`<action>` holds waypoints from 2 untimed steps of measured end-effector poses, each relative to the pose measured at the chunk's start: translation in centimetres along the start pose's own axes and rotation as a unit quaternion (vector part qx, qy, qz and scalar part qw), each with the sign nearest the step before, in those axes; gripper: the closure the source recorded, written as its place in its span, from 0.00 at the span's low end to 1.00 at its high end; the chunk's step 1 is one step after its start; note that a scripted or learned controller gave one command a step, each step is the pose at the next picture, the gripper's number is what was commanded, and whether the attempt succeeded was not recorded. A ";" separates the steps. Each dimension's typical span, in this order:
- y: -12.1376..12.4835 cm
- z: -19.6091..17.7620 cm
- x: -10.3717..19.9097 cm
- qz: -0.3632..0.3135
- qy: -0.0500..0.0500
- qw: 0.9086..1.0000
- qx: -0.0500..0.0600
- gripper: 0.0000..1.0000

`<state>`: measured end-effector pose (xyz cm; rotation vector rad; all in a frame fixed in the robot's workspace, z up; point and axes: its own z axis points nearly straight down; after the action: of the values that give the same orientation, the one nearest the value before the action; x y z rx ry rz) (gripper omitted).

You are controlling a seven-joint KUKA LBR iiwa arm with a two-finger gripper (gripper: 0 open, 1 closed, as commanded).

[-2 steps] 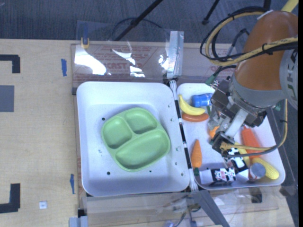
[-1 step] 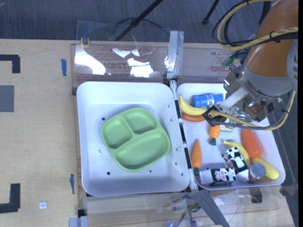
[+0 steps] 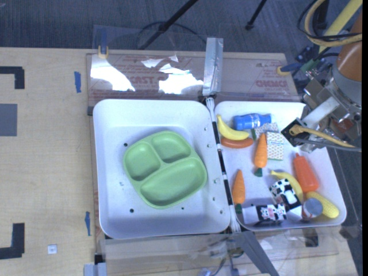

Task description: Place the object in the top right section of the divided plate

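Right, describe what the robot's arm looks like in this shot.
The arm comes in at the view's right edge. It is grey, with an orange band above a wrist of angular, boxy grey metal parts. Yellow and dark cables loop in wide curves above it. No lettering or markings can be made out on it at this size.
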<state>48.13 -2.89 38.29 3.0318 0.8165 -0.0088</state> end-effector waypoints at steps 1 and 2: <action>3.8 -5.0 4.9 -0.182 0.000 0.983 0.000 1.00; 5.9 -5.0 4.3 0.028 0.000 1.000 0.000 1.00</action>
<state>54.83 -5.79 43.27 3.0529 0.7326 -0.0076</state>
